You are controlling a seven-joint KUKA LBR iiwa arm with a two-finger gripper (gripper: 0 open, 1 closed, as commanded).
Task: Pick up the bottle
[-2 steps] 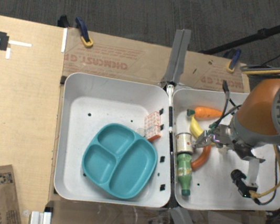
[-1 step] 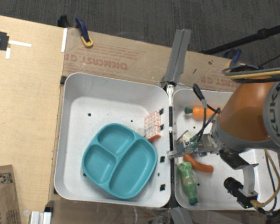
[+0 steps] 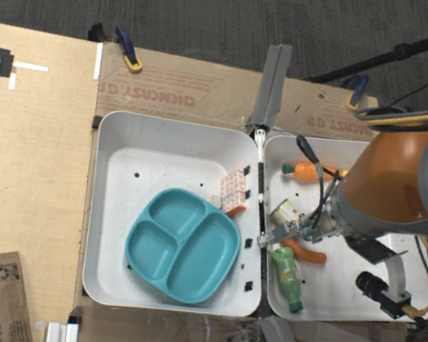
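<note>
Green and translucent, the plastic bottle (image 3: 288,273) lies flat at six o'clock in the right white bin (image 3: 385,316), just below the gripper (image 3: 295,230); its grip I cannot tell; descend squarely across the bottle's body, avoiding the orange carrot-shaped toy (image 3: 310,254).

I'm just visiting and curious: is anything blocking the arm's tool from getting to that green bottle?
Nothing visible separates them. The tool hangs right above the bottle's upper end in the right bin. An orange carrot-like item lies just beside the bottle's top, close enough that it might crowd a grasp there.
</note>
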